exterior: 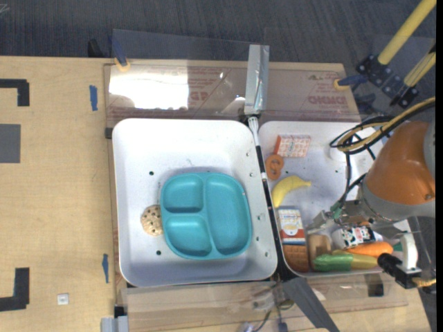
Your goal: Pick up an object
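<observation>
Gripper (337,218): low over the right bin (315,131), among the clutter; whether it is spread or pinching cannot be told.
Candidates: banana (289,187) lies apart; carrot (367,250), green vegetable (340,261) and carton (291,225) crowd together.
Advice: choose one isolated item, descend straight, centre it before closing.
Left bin: teal tray (205,214), cookie (151,219).

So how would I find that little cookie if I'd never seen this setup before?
Start at the left white bin, the one holding the big teal divided tray. Look just off the tray's left edge, toward the lower half, where the cookie lies on the bin floor touching the tray. It is small, round, tan and speckled, the only loose item in that bin.
</observation>
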{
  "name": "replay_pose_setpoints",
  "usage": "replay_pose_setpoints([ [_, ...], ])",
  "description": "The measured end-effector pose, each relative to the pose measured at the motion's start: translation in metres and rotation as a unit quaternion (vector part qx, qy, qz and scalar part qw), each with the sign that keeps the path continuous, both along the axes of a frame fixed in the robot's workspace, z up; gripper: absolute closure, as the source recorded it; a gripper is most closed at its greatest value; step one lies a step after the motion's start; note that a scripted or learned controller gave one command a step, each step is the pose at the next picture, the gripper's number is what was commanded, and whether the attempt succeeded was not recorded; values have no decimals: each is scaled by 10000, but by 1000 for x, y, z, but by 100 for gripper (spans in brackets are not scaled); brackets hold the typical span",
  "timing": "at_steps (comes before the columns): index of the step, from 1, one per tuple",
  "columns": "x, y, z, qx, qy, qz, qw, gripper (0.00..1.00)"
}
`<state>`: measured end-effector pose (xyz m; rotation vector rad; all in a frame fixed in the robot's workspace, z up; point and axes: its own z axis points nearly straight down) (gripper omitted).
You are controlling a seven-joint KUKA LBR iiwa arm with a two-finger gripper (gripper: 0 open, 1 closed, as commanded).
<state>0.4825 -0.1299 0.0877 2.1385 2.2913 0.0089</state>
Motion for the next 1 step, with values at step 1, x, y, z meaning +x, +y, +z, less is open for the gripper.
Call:
replay_pose_setpoints([
  [1,78,18,19,7,28,50,10000,0],
])
